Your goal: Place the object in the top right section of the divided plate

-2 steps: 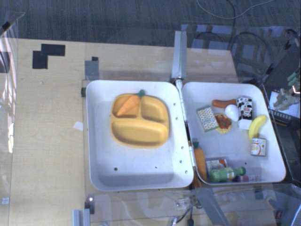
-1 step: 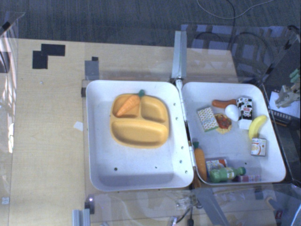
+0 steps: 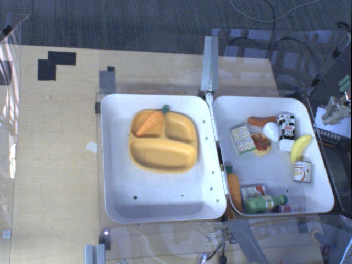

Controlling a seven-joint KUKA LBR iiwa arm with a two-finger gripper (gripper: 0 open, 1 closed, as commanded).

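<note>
A yellow divided plate [image 3: 163, 141] lies flat in the left white bin, left of the frame's centre and towards that bin's upper half. It has rounded corners and three sections: two smaller ones along its upper side and one long one across its lower side. An orange toy carrot [image 3: 149, 122] with a small green top lies in the upper left section, slanted, its green end pointing up and to the right, touching the ridge between the two upper sections
</note>
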